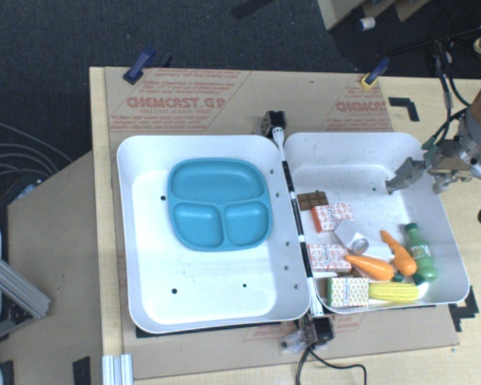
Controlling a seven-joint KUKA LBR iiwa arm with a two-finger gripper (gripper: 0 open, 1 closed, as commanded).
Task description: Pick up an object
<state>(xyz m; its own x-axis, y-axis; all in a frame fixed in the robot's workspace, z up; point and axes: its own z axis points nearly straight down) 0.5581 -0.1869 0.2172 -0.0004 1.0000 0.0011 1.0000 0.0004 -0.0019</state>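
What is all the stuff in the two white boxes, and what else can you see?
left bin: 1, white, left side of the bench
plate: 1, light blue, three sections, in the left bin
right bin: 1, white, right side of the bench
carrots: 2, orange, near end of the right bin
bottle: 1, green, beside the carrots at the right wall
corn cob: 1, yellow, at the near edge of the right bin
small boxes: about 3, red and white patterned, along the right bin's left wall
brown block: 1, brown, just above the boxes
clamps: 2, blue, far edge of the bench
gripper: 1, grey, above the right bin's far right corner
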